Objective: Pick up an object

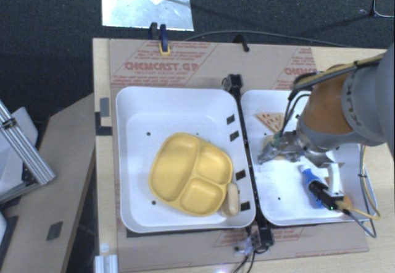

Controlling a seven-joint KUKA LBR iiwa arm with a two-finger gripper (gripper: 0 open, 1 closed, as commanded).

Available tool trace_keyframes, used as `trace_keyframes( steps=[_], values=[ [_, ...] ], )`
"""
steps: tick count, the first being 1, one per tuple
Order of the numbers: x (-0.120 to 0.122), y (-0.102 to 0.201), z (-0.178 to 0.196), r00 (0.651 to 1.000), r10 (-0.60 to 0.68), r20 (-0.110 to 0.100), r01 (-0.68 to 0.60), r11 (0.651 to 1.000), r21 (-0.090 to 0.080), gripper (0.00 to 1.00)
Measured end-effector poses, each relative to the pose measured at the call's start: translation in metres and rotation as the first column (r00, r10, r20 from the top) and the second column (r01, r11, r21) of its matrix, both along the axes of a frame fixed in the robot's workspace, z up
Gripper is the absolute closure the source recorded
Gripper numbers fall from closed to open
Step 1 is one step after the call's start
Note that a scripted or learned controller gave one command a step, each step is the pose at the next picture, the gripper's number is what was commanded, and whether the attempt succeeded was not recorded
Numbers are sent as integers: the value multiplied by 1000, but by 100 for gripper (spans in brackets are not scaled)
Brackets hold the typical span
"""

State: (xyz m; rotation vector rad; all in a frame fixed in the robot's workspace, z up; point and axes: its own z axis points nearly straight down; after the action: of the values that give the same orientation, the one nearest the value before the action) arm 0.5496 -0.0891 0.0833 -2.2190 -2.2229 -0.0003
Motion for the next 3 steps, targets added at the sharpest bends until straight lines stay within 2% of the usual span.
trace_keyframes(
  steps=[1,2,3],
  values=[
    [1,-1,13,1000,0,3,0,1000,-1,100],
    [-4,-7,72,1000,-2,7,2,1000,-2,100],
    [2,-7,135,1000,2,9,-2,1000,-2,100]
  ],
)
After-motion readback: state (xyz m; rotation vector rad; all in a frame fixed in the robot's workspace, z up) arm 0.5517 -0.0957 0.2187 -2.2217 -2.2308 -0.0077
